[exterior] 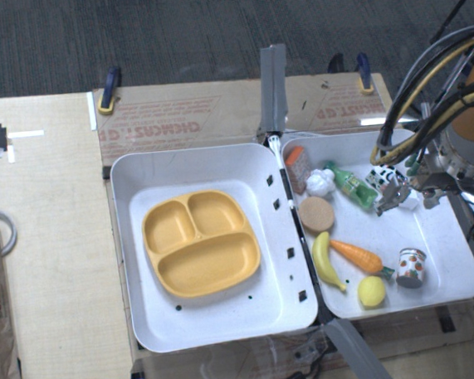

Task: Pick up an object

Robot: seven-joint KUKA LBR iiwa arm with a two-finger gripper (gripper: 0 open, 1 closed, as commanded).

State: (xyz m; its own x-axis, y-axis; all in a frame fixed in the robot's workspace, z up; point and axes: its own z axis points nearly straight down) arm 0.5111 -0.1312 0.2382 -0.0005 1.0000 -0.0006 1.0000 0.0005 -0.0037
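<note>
Lying in the right bin, the objects for picking sit mostly to the pincer's left and below it in the camera view. A green bottle lies nearest, just left of the pincer, its long axis slanting from upper left to lower right, cap end toward the upper left by a white crumpled lump. Lower left of the pincer, a carrot runs the same diagonal, narrow tip up-left, green stub down-right. A banana beside it stands nearly upright in the frame. A round brown disc, a lemon and a small spotted cup complete the group. Whether the pincer is apart or together cannot be told; nothing shows between its tips. Well to its left, the other bin holds a yellow divided plate.
</note>
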